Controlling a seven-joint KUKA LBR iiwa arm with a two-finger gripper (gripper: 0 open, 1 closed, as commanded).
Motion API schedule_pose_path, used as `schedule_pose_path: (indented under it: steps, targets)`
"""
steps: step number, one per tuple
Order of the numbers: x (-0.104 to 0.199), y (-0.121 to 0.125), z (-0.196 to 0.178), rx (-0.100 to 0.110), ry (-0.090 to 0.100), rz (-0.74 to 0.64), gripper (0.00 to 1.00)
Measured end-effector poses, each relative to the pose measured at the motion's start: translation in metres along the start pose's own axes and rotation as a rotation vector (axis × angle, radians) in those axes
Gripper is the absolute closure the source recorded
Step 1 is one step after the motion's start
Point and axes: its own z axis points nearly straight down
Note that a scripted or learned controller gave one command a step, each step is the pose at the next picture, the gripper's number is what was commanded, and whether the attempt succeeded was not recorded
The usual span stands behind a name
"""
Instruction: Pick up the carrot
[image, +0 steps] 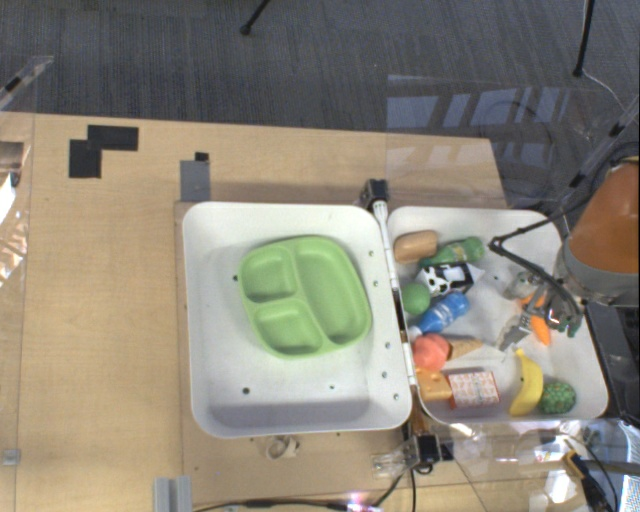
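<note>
Two white bins sit side by side on the counter (110, 330), which is pale wood. The left bin (215, 400) carries one green divided plate (303, 295) with three compartments. Right of that plate, the right bin (590, 385) holds a crowd of single toys: one bread roll (416, 244), one green vegetable (460, 248), one black-and-white cow (445, 278), one green ball (414, 298), one blue bottle (443, 312), one peach (431, 351), one small printed box (471, 388), one banana (527, 382) and one broccoli piece (559, 396). Farthest right of the plate, the pincer (530, 325) is closed on the one carrot (541, 328), a small orange piece seen between its fingers above the bin floor. Two black patches mark the counter up-left of the plate, and grey carpet lies beyond the counter.
</note>
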Motion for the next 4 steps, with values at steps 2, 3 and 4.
schedule_pose_path:
  steps: [2,3,4]
  targets:
    - [-0.003,0.003,-0.013,-0.002,-0.010,-0.007,0.00]
    - [-0.012,0.006,0.000,0.000,0.000,0.154,0.00]
    - [0.028,0.019,-0.001,0.001,0.000,0.283,0.00]
